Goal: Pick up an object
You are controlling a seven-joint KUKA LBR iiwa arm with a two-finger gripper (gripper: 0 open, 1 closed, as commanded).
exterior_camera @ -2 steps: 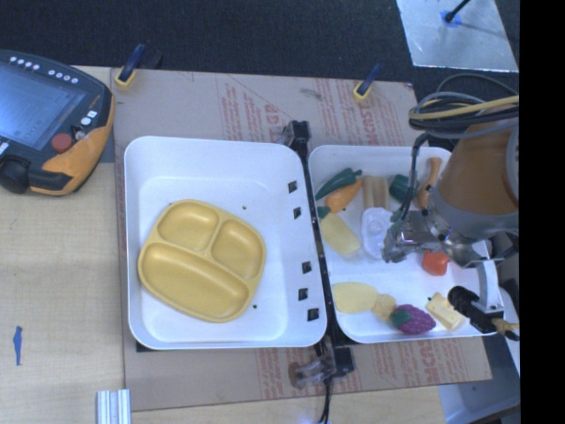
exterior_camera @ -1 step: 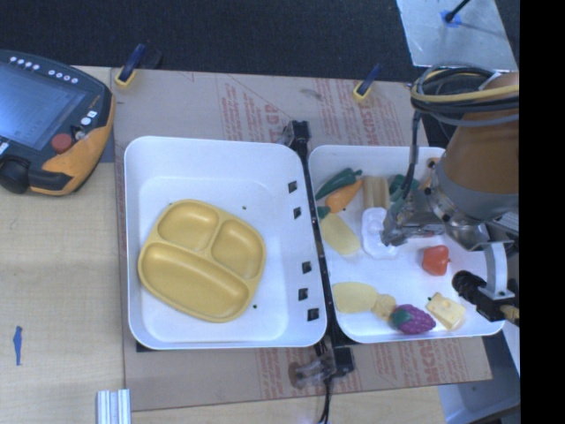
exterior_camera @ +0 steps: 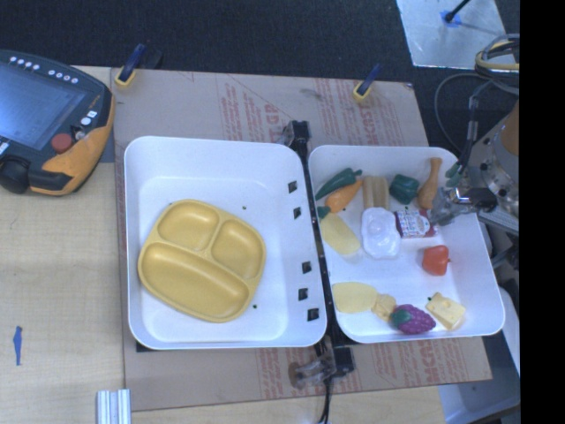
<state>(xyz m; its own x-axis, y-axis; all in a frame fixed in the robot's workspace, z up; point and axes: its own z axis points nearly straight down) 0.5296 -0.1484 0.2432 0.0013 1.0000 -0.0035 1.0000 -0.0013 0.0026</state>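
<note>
On the counter [exterior_camera: 71,263] sit 2 shallow white bins side by side. The left bin [exterior_camera: 159,162] holds a yellow divided tray [exterior_camera: 203,259] with 3 compartments. The right bin [exterior_camera: 477,281] holds the toy food: an orange carrot with green leaves [exterior_camera: 342,190], a tan stick [exterior_camera: 375,191], a dark green pepper [exterior_camera: 404,187], a drumstick [exterior_camera: 430,182], a pale yellow piece [exterior_camera: 339,234], a white lidded cup [exterior_camera: 380,234], a small red-and-white packet [exterior_camera: 411,223], a red tomato [exterior_camera: 434,259], a yellow slice [exterior_camera: 355,297], a purple grape bunch [exterior_camera: 412,319] and a cheese wedge [exterior_camera: 446,310].

The gripper [exterior_camera: 450,203] hovers at the right bin's right edge, just beside the packet and drumstick; whether it is wide or narrow, I cannot tell. A teach pendant [exterior_camera: 48,122] lies at the counter's left.
</note>
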